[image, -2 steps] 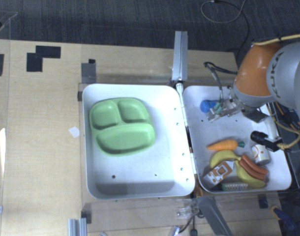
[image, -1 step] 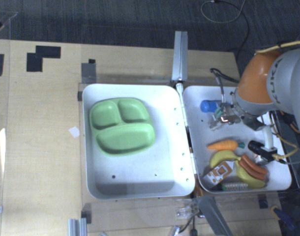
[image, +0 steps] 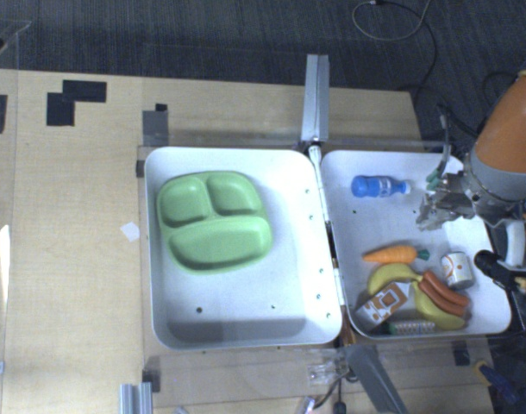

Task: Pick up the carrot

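Two white bins side by side on the desk [image: 73, 231]: left bin [image: 237, 330], right bin [image: 366, 166]. In the left bin, one green tray [image: 214, 221] with three compartments. In the right bin: one blue bottle [image: 378, 186], one carrot [image: 391, 254], one banana [image: 392, 275], one small box [image: 386, 304], two sausages [image: 442, 293], one small can [image: 456, 269], and one dark narrow item [image: 411, 326] at the near rim, too small to identify. One arm [image: 504, 141].

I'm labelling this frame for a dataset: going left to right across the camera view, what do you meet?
Green divided plate → blue bottle → carrot → gripper → small can.
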{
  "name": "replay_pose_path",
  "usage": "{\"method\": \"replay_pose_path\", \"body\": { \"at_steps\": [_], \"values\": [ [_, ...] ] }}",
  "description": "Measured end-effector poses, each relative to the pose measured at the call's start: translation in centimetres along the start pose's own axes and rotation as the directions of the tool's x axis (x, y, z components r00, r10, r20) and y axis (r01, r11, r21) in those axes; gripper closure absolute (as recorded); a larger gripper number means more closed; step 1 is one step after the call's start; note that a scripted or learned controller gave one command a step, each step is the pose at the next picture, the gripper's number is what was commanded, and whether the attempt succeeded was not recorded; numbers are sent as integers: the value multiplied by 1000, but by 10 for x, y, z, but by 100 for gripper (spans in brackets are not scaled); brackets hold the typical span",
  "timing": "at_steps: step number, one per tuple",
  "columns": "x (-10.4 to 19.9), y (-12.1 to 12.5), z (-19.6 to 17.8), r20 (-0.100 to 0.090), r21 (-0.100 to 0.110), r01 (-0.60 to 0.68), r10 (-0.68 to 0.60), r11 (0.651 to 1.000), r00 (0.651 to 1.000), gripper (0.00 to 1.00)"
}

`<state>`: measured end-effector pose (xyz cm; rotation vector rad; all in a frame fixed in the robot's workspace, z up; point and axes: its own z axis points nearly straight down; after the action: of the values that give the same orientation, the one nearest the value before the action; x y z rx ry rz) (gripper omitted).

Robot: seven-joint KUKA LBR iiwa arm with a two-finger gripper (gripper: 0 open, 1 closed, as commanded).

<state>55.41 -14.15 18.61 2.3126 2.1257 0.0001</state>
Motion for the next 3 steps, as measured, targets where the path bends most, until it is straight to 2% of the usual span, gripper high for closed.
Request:
{"method": "replay_pose_path", "body": {
  "at_steps": [1, 2, 3],
  "values": [
    [0, 0, 0, 0, 0, 0, 0, 1000, 1000, 0],
    [45, -34, 97, 5, -10, 342, -342, 940, 940, 0],
    [47, -32, 87, 4, -14, 344, -344, 939, 939, 100]
  ]
}}
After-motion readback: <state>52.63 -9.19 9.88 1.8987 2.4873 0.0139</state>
